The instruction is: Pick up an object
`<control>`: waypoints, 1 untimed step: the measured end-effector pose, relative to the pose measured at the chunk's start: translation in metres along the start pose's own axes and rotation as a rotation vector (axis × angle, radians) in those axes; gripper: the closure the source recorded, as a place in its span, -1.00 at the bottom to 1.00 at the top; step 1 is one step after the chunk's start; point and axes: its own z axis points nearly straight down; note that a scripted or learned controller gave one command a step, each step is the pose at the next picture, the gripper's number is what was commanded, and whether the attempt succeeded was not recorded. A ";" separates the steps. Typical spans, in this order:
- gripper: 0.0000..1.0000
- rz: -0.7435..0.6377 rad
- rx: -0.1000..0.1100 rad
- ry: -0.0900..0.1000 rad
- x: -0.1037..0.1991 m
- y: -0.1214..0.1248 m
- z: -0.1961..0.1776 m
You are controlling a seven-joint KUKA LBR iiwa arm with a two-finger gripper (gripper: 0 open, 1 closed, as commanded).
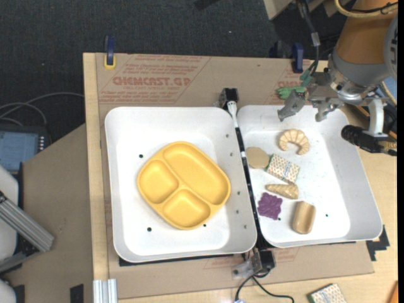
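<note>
I see the left bin (120,169) taken up by a yellow divided plate (183,184), so my targets all sit clustered in the right bin (353,188). My gripper (306,109) hangs over its far edge, fingers spread with nothing between them, above the croissant (295,140), the nearest pick, with the smaller purple piece (270,205) well apart

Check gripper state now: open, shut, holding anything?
gripper: open, holding nothing, hanging over the far edge of the right bin above the croissant.
</note>
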 end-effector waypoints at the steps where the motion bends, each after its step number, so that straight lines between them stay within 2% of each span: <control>1: -1.00 0.005 0.005 0.000 -0.038 -0.024 0.160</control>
